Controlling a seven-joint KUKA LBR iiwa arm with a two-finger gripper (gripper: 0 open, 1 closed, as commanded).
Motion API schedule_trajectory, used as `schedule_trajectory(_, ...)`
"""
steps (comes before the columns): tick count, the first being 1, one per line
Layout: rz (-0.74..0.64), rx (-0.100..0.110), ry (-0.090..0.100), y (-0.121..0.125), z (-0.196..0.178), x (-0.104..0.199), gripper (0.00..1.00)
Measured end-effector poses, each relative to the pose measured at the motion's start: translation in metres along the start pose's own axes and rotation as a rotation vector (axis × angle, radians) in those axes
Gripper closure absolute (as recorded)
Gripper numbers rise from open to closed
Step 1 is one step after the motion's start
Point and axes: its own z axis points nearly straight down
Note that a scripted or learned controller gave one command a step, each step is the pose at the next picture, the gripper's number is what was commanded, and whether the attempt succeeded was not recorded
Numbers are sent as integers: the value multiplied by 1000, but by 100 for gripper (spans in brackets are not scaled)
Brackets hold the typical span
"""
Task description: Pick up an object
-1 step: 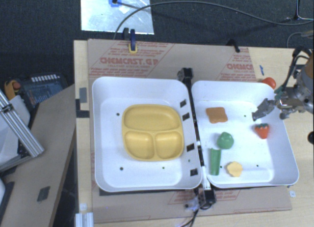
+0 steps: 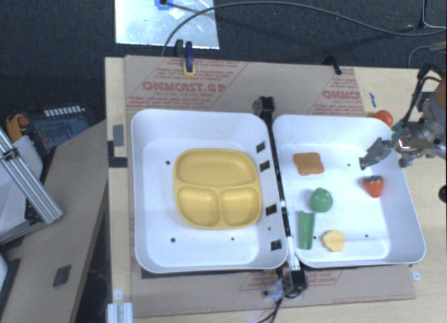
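The right bin (image 2: pixel 405 245) holds a flat orange-brown toast piece (image 2: pixel 308 163), a green ball (image 2: pixel 320 200), a green cylinder (image 2: pixel 306 229), a yellow chunk (image 2: pixel 334 240) and a small red strawberry-like piece (image 2: pixel 374 186). My gripper (image 2: pixel 388 159) hangs over the bin's right side, just above the red piece. Its two dark fingers stand apart, open, with nothing between them. A red-orange round thing (image 2: pixel 383 117) sits at the bin's far right rim, behind the gripper.
The left bin (image 2: pixel 150 175) holds a yellow divided plate (image 2: pixel 215 187). A black divider with clips (image 2: pixel 274 175) runs between the bins. Cables and a foil sheet (image 2: pixel 166 7) lie beyond the bench's far edge.
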Motion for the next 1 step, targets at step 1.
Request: schedule_trajectory(1, 3, 2, 0, 1, 47, -9, 0)
